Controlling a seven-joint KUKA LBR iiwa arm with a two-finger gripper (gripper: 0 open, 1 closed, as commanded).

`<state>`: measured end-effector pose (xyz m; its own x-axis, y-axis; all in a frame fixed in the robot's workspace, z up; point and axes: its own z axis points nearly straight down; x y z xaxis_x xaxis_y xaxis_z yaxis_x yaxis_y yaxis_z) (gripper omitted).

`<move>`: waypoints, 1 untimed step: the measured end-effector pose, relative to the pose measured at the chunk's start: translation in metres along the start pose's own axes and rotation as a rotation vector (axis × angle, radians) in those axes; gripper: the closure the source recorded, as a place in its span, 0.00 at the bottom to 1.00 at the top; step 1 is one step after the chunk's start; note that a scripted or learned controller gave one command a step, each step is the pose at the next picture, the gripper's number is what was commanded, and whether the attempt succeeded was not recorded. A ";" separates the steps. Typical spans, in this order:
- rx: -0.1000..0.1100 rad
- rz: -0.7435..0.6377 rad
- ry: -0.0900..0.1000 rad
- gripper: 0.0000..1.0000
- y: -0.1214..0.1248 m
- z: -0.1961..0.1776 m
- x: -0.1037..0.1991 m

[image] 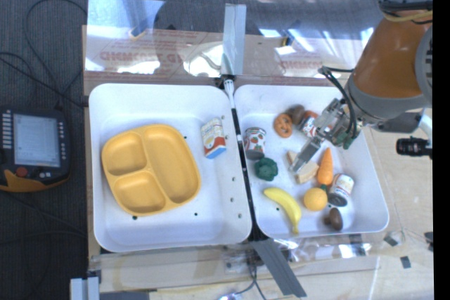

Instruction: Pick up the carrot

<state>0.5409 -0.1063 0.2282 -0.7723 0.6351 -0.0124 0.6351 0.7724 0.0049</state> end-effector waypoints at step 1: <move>0.007 -0.130 0.015 0.00 -0.033 0.068 -0.046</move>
<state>0.5567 -0.1615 0.1605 -0.8483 0.5296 0.0023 0.5296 0.8483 -0.0031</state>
